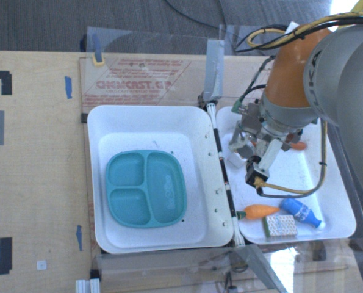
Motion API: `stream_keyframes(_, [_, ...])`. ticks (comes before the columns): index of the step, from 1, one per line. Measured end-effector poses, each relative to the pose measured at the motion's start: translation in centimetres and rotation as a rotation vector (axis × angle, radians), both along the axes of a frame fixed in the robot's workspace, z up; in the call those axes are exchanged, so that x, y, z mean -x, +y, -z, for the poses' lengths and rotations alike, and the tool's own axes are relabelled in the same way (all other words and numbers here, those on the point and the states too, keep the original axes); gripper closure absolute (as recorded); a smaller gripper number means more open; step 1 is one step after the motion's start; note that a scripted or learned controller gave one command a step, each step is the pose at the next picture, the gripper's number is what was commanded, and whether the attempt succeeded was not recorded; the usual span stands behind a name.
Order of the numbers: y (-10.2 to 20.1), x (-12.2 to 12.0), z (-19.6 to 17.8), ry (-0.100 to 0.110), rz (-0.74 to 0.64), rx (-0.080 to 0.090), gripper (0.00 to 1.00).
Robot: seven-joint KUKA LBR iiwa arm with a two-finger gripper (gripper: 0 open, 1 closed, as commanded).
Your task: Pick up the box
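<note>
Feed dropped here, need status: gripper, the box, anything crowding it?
Gripper over right bin's upper left, well apart from box. That box lies at bin's near edge, not picked. Carrot and blue bottle close beside it.

Surface (35,182): pale wood-coloured board. Two shallow white bins are set directly on it, touching side by side: left bin (99,121), right bin (346,224). Black tape marks (4,83), blue tape strips (68,87) and a red-printed panel (138,78) are noted.
</note>
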State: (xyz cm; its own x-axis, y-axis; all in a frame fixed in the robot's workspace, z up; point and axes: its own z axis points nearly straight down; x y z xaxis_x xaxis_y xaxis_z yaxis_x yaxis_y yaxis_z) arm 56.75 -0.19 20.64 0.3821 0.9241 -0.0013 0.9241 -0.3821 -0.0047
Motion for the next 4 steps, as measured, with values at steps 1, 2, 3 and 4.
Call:
stream_keyframes(1, [3.8, 2.0, 2.3, 0.002, 0.297, 0.001, 1.00])
stream_keyframes(2, [-2.8, -2.0, -9.4, -0.003, 0.316, 0.002, 1.00])
stream_keyframes(3, [-2.1, 0.2, -4.9, 0.001, 0.012, 0.000, 1.00])
stream_keyframes(4, [5.7, 6.0, 2.3, 0.000, 0.170, 0.001, 1.00])
